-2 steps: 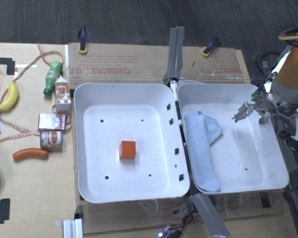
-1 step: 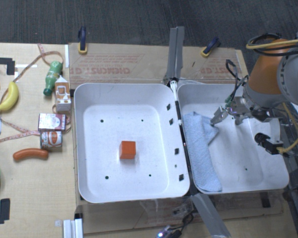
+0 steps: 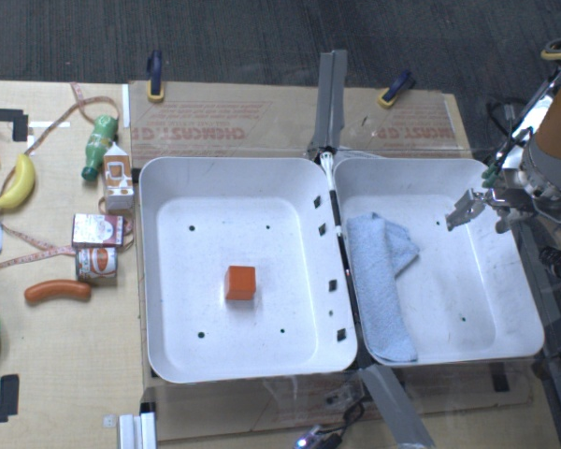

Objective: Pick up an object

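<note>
Two white bins [image 3: 159, 279] are set on a cardboard-topped bench. Gripper [image 3: 460, 211], at 3 o'clock over the right bin, appears released, nothing held. Block [image 3: 240, 282], left bin centre: judged light, rigid; opposite flat sides to be gripped. Cloth [image 3: 381, 283]: soft, pinchable at a fold.

The arm [image 3: 552, 157] is cut off by the right edge.
</note>
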`<act>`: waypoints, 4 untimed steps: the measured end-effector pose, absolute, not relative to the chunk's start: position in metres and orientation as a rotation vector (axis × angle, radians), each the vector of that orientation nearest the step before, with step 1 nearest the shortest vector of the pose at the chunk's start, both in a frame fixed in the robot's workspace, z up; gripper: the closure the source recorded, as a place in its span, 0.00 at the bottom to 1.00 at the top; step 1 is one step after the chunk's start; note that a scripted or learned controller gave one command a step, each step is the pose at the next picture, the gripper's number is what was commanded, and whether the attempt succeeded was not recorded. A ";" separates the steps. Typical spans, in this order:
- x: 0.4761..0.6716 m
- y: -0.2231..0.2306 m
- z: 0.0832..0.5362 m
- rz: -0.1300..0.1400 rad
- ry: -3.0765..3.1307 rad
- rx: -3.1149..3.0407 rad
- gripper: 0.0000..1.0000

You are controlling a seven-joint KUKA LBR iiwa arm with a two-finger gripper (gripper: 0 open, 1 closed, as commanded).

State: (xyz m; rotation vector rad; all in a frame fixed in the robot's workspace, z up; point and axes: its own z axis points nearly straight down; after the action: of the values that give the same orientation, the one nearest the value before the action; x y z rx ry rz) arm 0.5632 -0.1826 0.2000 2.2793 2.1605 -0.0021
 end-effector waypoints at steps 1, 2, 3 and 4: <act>0.591 -0.176 0.092 0.000 2.256 2.184 0.00; 0.620 -0.198 0.154 -0.002 1.923 2.482 0.00; 0.562 -0.129 0.092 -0.001 2.013 2.414 0.00; 0.553 -0.190 0.127 -0.001 2.140 2.298 0.00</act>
State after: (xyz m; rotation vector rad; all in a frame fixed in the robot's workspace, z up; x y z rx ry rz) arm 0.5529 -0.1896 0.1268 2.2979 2.1399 -0.0012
